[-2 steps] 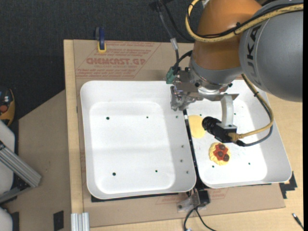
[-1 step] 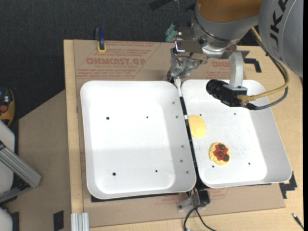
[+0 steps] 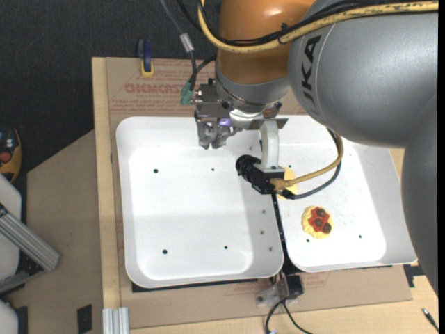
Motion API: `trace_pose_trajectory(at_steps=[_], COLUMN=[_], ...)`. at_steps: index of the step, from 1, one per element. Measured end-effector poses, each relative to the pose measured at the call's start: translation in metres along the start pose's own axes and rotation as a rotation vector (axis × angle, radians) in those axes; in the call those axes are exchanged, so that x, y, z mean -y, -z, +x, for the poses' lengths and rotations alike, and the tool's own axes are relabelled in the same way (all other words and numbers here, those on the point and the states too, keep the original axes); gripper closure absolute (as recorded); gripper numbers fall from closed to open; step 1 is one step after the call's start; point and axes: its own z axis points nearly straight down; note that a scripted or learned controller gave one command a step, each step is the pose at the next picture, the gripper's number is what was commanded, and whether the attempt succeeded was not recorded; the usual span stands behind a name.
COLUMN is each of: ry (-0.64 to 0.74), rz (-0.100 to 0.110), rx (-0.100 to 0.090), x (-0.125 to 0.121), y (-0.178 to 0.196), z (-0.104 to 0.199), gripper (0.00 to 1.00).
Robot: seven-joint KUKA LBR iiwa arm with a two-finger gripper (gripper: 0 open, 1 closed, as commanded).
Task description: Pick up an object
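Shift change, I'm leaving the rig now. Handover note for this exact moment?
Gripper: hangs over the far part of the left bin; whether it is open or shut cannot be told.
Job's thing: a yellow and red object lies in the right bin, toward its near side, well apart from the gripper.
Done: nothing picked yet; the object rests on the bin floor.
Left: likely carry the gripper across to the right bin, come down on the object, close and lift.

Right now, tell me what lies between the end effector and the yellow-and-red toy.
In the camera view, only bare bin floor and the bins' shared rim separate the end effector from the yellow-and-red toy.
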Motion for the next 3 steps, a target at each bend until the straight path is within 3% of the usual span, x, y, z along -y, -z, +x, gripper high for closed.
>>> trace_pose_trajectory(at_steps=[1,2,3], ry=[-0.006,-0.002,-0.006], rz=[-0.016,-0.001,-0.015], rx=[-0.002,0.001,-0.002], x=[-0.007,0.001,0.008], y=[0.047,-0.038,0.012], z=[-0.003,0.042,0.040], gripper=[1.00,1.00,1.00])
